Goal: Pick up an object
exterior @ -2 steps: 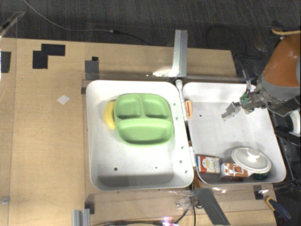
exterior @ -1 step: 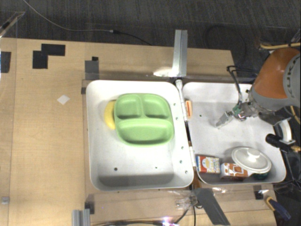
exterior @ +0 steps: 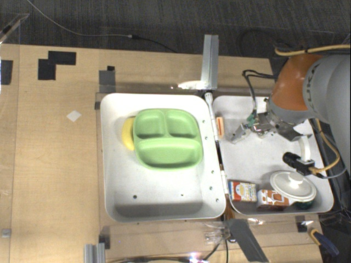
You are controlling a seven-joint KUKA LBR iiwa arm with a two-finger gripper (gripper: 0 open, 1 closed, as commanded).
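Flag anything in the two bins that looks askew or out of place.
In the left bin, a green divided plate lies partly on top of a yellow thing, hiding most of it. In the right bin, a small orange item sits wedged against the left wall. Nothing looks spilled or broken.

The bench top (exterior: 49, 163) at the frame's left looks like pale wood, matt. The 2 bins (exterior: 164, 201) are smooth white plastic with a slight sheen. The green divided plate (exterior: 166, 137) in the left bin is smooth matt plastic. At lower right, the white lidded pot (exterior: 292, 187) is glossy. The small cartons (exterior: 244, 191) beside it look like printed paperboard. The upright post (exterior: 210, 62) at top centre is bare grey metal.
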